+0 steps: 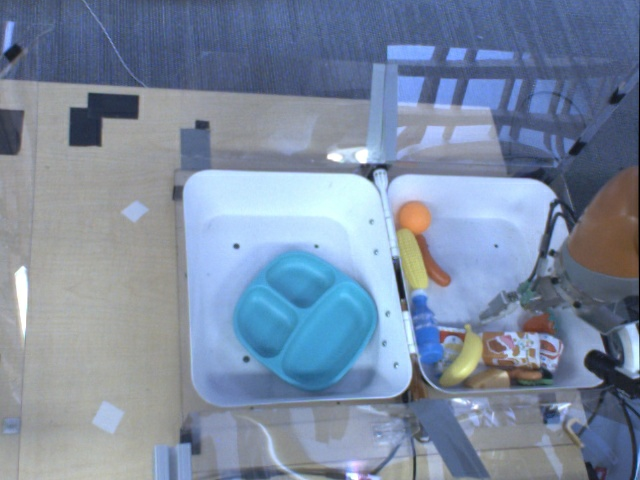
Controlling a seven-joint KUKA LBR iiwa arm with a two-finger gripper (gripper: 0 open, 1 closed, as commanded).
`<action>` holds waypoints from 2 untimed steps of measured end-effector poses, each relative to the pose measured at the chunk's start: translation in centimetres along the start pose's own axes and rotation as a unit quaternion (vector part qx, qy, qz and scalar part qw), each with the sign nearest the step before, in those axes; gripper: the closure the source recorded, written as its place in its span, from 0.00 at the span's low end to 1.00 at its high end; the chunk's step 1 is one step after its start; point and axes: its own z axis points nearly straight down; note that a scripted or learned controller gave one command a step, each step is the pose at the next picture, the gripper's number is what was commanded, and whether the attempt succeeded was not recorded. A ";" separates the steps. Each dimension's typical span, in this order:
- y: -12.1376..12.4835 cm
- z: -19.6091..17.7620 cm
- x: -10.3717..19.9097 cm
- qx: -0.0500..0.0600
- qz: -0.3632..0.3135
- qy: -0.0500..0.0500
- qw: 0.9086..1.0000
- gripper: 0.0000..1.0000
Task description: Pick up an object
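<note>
The right bin (pixel 480 203) holds several toy foods. An orange ball (pixel 414 217) lies by its left wall, with a yellow corn cob (pixel 410 259) and a red sausage (pixel 434 264) just below it. Along the front lie a blue bottle (pixel 427 330), a banana (pixel 462 358), a printed snack packet (pixel 522 349) and a brown piece (pixel 490 378). My gripper (pixel 520 301) hangs low over the bin's right front part, just above the packet and a small red item (pixel 538 323). I see nothing held in it.
The left bin (pixel 215 218) holds a blue divided plate (pixel 305 318). A metal post (pixel 381 118) stands behind the wall between the two bins. The arm's orange band (pixel 610 230) overhangs the right bin's right edge.
</note>
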 end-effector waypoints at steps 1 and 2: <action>-1.0 -0.1 2.9 0.000 -0.101 -0.001 0.995 0.00; -0.5 -3.5 3.1 0.002 -0.155 0.001 0.988 0.00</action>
